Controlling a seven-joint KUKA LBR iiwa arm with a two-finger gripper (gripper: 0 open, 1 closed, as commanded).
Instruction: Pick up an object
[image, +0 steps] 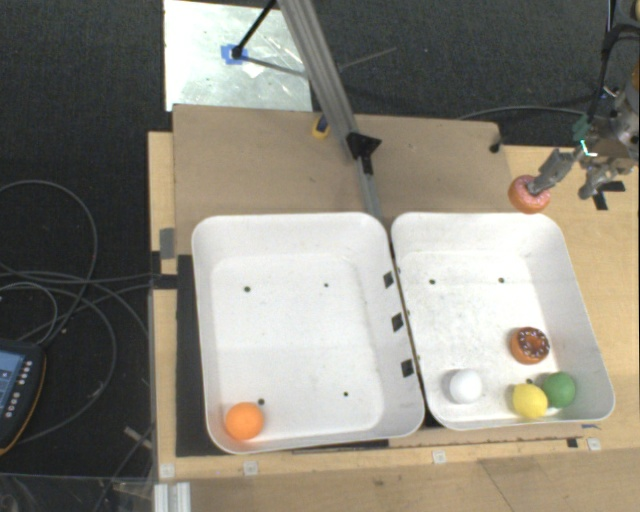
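Tool (537, 190) at far right above the bench (430, 160), beyond the right bin (480, 300), its fingers closed on a pink doughnut (527, 195); chocolate doughnut (529, 345), white ball (464, 386), yellow ball (530, 400) and green ball (560, 389) lie in that bin's near right corner.

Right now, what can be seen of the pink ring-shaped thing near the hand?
The pink doughnut is a small round toy with pale pink icing, tan at its edges. It sits at the tip of the hand, above the far rim of the right bin, outside the bin's floor. One finger overlaps its upper right side; whether it is gripped or resting on the bench is unclear.
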